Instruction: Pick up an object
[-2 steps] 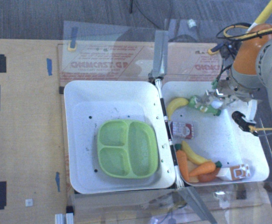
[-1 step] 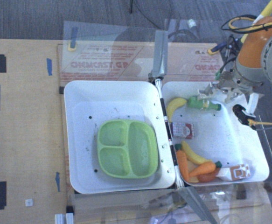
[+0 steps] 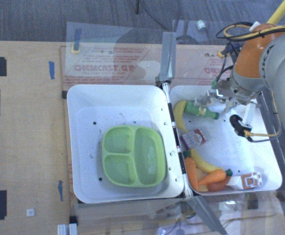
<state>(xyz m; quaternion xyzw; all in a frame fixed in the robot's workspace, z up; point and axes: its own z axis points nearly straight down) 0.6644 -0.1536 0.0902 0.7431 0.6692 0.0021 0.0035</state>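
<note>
The right bin [image 3: 259, 155] holds several items. A green bottle [image 3: 200, 111] lies near its back left, next to a yellow banana [image 3: 179, 113]. A small red packet [image 3: 193, 138] lies below them. Along the front lie a second banana [image 3: 204, 162], two orange carrots [image 3: 210, 176] and a white carton [image 3: 248, 180]. My gripper [image 3: 214, 97] reaches in from the right over the bin's back edge, just above and right of the green bottle. Nothing shows between its fingers.
The left bin [image 3: 78, 131] holds a green divided plate [image 3: 133, 155]. A metal divider [image 3: 167, 58] runs between the bins at the back. A black and yellow cable [image 3: 245, 129] hangs from the arm over the right bin.
</note>
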